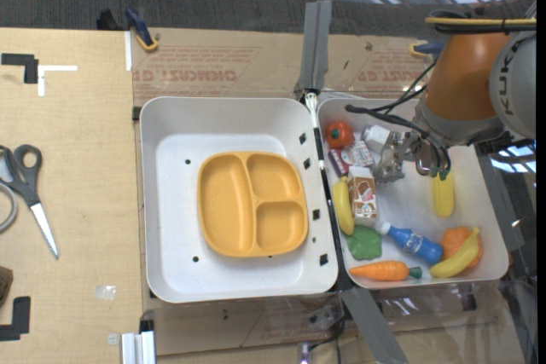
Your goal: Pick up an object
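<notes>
So the arm (478,72) comes in from the upper right of the frame, orange band and all, and its gripper (394,159) hangs down inside the right bin (490,268), over the upper middle part of it. Honestly can't tell how the gripper is set from this angle, it's just a tangle of metal and cables there, and nothing is visibly caught in it. Right below and left of it is a small red and white carton (363,195) standing next to a yellow banana (342,206) that lies along the bin's left wall. A red tomato (339,133) sits in the upper left corner of that bin, with some crumpled wrapper-looking packets (365,145) just beside it. To the right of the gripper there's a yellow corn-like piece (443,194). Along the bottom of the bin: a green lump (365,244), an orange carrot (380,271), a blue and white bottle (412,242) lying tilted, and a second banana (459,257) with something orange (455,236) tucked against it. The left bin (162,209) holds a yellow divided plate (252,203) in the middle. Over at the far left of the frame, scissors (32,193) lie on the wooden bench (68,132).
</notes>
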### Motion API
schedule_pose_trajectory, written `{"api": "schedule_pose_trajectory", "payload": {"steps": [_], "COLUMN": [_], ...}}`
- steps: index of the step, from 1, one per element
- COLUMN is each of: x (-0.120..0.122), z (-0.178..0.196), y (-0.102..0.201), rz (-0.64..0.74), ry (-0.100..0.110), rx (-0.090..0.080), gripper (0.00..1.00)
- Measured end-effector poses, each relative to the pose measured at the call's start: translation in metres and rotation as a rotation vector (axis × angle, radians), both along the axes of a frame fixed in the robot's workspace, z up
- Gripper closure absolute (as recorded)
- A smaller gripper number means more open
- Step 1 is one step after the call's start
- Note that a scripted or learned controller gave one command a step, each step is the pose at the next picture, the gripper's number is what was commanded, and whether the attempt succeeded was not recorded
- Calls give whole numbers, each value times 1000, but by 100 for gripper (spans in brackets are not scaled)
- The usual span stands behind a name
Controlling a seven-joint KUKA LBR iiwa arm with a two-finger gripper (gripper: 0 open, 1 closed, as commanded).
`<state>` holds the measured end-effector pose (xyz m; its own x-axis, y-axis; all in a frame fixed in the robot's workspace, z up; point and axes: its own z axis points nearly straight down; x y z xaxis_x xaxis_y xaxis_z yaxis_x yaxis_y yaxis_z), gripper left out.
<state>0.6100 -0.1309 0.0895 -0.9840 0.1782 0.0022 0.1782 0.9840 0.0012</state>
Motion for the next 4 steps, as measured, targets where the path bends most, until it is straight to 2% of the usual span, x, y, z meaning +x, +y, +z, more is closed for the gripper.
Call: {"api": "schedule_pose_trajectory", "payload": {"steps": [1,2,3,4], "x": [-29,6,-12,-3], "z": [1,186,7,130], "y": [30,-19,-63,-19], "rz": [286,797,968,1160], "ry": [-1,-5,-5,-6], "rx": [-3,2,3,3], "gripper": [100,100,100,100]}}
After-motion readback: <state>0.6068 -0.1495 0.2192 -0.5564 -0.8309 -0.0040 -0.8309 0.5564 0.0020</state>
